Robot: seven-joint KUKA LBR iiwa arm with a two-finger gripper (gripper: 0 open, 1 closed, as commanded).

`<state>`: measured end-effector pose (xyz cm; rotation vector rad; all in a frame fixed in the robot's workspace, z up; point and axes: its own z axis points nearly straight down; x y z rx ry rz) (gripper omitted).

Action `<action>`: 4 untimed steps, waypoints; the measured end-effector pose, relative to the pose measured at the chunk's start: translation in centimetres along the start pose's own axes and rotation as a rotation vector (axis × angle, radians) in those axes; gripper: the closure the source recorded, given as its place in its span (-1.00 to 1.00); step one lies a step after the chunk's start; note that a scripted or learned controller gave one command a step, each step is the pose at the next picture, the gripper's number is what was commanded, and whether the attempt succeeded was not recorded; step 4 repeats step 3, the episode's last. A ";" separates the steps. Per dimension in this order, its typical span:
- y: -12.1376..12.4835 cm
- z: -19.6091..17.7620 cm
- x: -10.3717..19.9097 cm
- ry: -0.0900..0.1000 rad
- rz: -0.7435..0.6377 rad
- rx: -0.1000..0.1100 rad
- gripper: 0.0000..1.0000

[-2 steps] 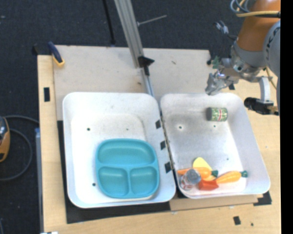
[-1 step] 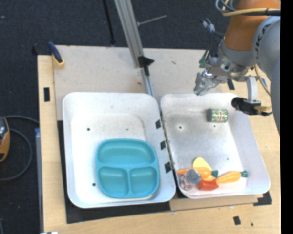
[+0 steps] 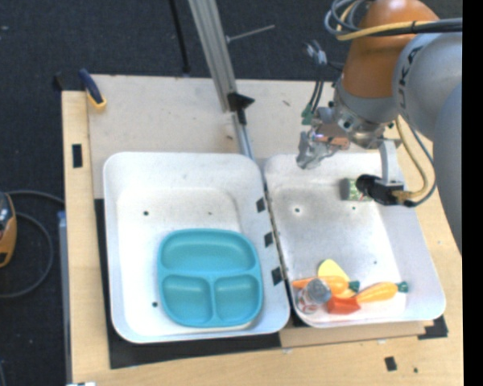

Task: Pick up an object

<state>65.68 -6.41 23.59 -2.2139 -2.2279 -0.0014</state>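
Glossy teal divided tray [image 3: 211, 278], metal tool [image 3: 312, 153], small plastic toys [image 3: 346, 288]

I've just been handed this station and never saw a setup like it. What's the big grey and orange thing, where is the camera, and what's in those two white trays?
One fixed camera looks down at a slant. The grey and orange thing is a robot arm reaching in from the picture's right; its gripper hangs over the far edge of the right bin, with nothing visibly held. A small heap of toys, yellow, orange, red and grey, lies in that bin's near corner. The left bin holds a turquoise divided tray.
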 end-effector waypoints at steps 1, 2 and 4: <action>-0.7 0.8 4.9 -0.001 0.000 0.000 1.00; -2.3 1.2 9.7 0.000 0.000 0.000 1.00; -3.5 -0.8 14.3 0.001 -0.002 -0.003 1.00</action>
